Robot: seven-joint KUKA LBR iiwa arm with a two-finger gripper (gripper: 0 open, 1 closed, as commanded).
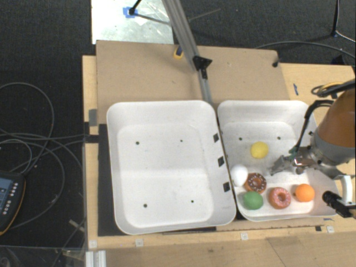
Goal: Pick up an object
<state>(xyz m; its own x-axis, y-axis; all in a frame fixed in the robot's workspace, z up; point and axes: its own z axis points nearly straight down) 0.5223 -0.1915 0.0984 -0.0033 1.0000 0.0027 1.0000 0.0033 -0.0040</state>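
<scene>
The step in hand looks like the approach: the pincer [283, 164] hangs over the right bin [267, 113], nothing between its fingers. I cannot tell whether it is open or closed. Taking the yellow ball [259, 149] as landmark, the pincer sits just to its right and slightly nearer the camera. Further toward the camera lie a white egg [239, 175], chocolate donut [256, 182], green ball [253, 200], pink donut [279, 197] and orange ball [304, 192]. Next, it likely needs to settle over one piece and descend. The arm [336, 132] reaches in from beyond the ball's right.
</scene>
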